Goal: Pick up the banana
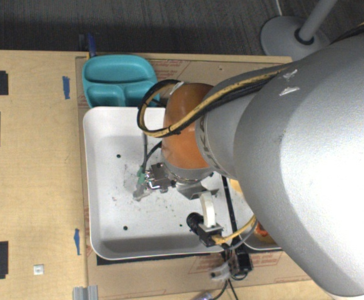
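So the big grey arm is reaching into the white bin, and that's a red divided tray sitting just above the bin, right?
Not quite: the divided tray is teal, not red. The camera view shows it just beyond the top edge of the white bin, with the grey arm reaching into that bin as you say.

The shallow white plastic bin (107, 167) sits on the brown cardboard-covered desk (32, 167). The teal moulded plastic tray (116, 80) lies directly behind the bin, touching its rear rim.
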Robot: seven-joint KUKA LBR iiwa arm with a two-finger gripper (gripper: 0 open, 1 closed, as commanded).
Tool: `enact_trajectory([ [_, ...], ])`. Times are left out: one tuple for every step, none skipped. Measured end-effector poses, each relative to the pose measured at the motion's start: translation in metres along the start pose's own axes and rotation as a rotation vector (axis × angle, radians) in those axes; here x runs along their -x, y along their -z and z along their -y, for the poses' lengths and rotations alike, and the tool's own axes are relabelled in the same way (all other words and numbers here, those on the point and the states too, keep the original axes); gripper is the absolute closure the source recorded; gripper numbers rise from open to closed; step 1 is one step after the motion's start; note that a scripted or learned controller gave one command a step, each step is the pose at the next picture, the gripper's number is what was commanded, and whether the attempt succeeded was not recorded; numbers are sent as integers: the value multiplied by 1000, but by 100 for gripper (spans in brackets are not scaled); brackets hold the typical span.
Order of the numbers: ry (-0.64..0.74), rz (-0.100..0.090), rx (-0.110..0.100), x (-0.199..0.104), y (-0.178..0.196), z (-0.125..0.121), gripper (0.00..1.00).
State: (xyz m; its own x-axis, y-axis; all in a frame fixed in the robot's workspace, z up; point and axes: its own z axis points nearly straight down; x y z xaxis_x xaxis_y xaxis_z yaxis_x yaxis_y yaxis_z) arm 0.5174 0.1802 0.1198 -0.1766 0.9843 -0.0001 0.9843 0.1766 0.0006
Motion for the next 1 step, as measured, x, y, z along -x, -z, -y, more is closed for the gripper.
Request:
enact_trajectory([
  [-47, 0, -1, -28, 63, 14, 0],
])
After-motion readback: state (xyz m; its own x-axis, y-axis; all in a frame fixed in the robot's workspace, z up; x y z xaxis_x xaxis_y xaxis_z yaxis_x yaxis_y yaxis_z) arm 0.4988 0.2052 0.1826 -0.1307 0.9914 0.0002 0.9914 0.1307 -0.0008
